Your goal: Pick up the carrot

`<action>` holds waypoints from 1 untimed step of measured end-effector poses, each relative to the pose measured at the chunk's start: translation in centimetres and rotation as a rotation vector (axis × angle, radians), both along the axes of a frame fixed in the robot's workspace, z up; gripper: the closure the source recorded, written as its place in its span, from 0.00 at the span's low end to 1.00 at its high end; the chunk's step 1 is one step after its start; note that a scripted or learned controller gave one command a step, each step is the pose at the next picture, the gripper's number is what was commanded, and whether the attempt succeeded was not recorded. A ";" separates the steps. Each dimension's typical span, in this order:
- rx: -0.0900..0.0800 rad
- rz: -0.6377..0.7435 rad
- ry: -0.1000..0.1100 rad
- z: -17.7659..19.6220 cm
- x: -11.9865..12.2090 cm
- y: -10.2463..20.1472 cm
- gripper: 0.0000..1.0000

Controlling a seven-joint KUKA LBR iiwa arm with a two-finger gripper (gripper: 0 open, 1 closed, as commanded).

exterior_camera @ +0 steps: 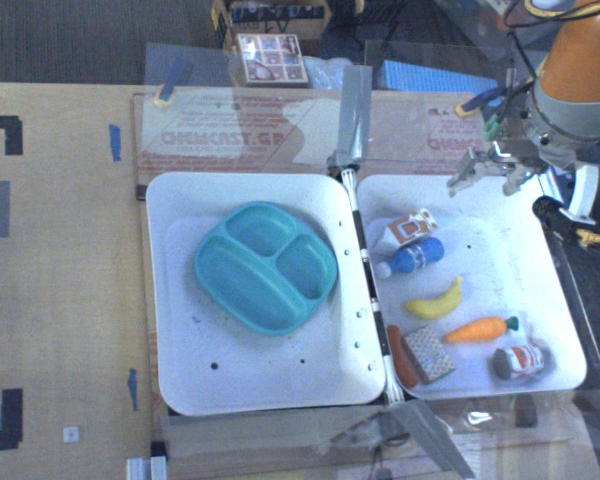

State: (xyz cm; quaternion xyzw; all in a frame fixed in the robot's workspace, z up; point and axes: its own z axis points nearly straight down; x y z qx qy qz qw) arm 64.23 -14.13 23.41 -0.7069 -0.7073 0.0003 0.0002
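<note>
The carrot (pixel 477 330), orange with a small green top pointing right, lies flat near the front of the right bin (pixel 540 258). My gripper (pixel 488 179) hangs over the far edge of that bin, well behind the carrot and apart from it. Its two fingers are spread open with nothing between them. The orange-banded wrist rises above it at the upper right.
Around the carrot lie a banana (pixel 435 301), a blue bottle (pixel 412 257), a small carton (pixel 412 227), a red sausage (pixel 401 358), a speckled block (pixel 428 355) and a can (pixel 520 360). The left bin holds a blue divided plate (pixel 267 266).
</note>
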 end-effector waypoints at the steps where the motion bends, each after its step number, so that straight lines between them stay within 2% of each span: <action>1: 0.000 0.170 0.000 -7.3 -6.2 2.5 0.00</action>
